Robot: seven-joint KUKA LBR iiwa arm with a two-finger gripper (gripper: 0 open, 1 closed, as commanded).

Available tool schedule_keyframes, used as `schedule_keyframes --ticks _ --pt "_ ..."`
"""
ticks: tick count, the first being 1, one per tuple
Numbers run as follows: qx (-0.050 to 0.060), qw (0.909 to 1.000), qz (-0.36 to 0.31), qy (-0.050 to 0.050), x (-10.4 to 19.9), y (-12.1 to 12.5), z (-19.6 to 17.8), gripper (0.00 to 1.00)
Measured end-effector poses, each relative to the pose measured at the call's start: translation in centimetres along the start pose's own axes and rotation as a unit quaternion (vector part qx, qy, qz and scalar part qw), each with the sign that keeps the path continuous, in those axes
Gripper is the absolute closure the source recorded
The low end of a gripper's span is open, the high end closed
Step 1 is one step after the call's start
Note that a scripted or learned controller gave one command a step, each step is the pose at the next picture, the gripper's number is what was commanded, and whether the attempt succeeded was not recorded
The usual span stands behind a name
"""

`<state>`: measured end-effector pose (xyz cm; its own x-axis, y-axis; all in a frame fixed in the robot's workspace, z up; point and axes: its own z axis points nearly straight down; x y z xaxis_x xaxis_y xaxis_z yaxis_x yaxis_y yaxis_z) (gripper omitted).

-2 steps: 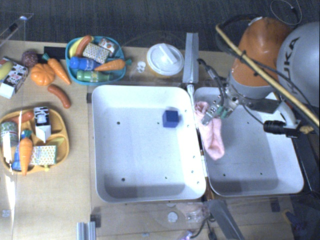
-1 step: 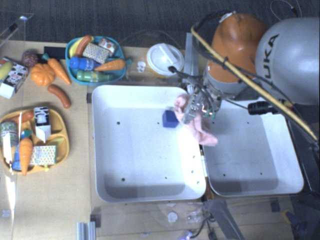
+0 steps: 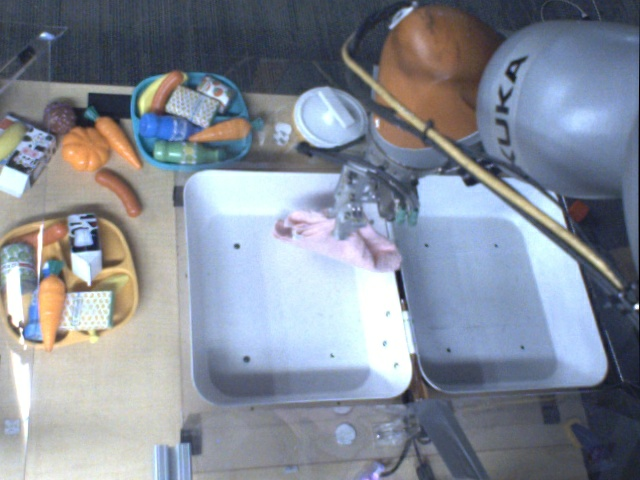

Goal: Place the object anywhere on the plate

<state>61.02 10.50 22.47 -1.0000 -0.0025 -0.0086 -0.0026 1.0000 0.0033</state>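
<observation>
I see the pink cloth (image 3: 338, 240) lying crumpled in the left bin (image 3: 240, 348), near its far right corner. My tool (image 3: 368, 211) sits right over the cloth's right part, touching it; I cannot tell whether it is wide or narrow. The right bin (image 3: 510, 308) lies alongside. A white plate (image 3: 330, 116) rests on the surface (image 3: 100, 408) just past the left bin's far edge.
</observation>
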Motion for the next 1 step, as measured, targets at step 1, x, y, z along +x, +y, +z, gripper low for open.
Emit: schedule_keyframes --ticks 1 --pt "0.0 1.0 0.0 0.0 -0.01 -0.02 -0.02 0.0"
